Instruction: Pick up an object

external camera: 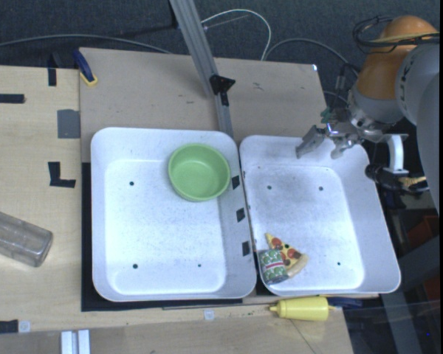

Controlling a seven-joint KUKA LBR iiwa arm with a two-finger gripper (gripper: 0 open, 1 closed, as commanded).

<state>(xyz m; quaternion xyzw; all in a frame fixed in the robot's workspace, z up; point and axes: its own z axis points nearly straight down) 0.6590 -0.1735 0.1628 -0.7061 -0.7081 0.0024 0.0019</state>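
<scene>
A green bowl (198,172) sits upright in the left bin (118,220), near its back right corner. A toy pizza slice (282,258) lies in the right bin (354,220) at its front left corner. My gripper (323,144) hangs over the right bin's back edge, fingers spread open with nothing between them. It is far from both the pizza slice and the bowl.
A yellow bottle (304,309) lies on the bench just in front of the right bin. A clear plastic cylinder (13,236) rests at the far left. A slanted metal pole (199,46) stands behind the bins, with cables around it.
</scene>
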